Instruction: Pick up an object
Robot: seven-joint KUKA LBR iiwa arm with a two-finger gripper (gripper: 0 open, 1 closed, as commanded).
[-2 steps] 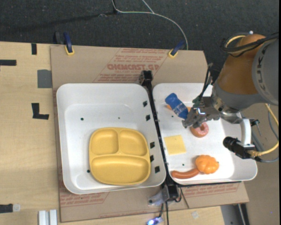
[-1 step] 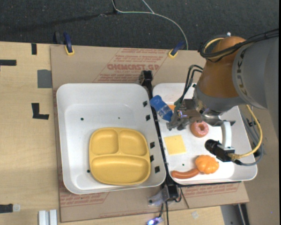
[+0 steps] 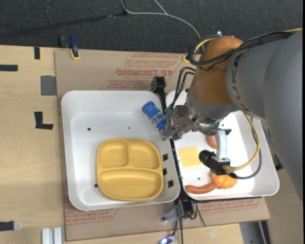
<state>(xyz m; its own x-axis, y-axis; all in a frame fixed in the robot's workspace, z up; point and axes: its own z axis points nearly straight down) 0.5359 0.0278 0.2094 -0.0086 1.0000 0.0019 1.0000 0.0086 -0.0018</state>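
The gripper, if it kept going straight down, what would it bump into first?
Probably the blue bottle. The gripper sits right beside it by the left bin's right wall, though depth is hard to judge from above.

Both white bins (image 3: 71, 136) look like smooth moulded plastic w/ a soft sheen, sitting on a matt brown cardboard sheet (image 3: 137, 72) printed in red, over a pale matt bench (image 3: 20, 146) w/ a wood-like look. The yellow divided tray (image 3: 129, 168) is smooth, semi-gloss plastic; the small blue bottle (image 3: 153, 113) looks like clear-ish plastic, approx. The arm (image 3: 274, 80) has a matt grey shell and a glossy orange band (image 3: 216, 78); black cables (image 3: 244, 164) look rubbery.
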